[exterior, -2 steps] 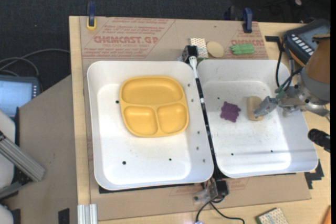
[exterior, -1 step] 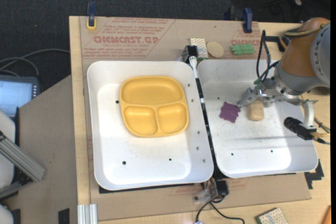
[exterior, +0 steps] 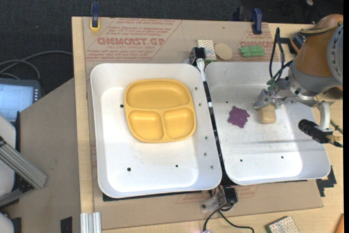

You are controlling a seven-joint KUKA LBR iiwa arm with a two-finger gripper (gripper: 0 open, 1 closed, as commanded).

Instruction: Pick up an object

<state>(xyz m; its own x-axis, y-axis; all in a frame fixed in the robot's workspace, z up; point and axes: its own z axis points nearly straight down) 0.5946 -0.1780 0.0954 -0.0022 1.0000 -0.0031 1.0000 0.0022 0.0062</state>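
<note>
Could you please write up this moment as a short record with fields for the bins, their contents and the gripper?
left bin: holds a yellow divided plate
right bin: holds a purple object and a tan block
gripper: low over the right bin, right above the tan block
grasp: cannot tell if the block is held
bench behind bins: green object, tan round object

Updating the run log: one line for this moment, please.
arm: over right bin | gripper: at tan block, grasp unconfirmed | purple piece: loose | yellow tray: left bin
</note>
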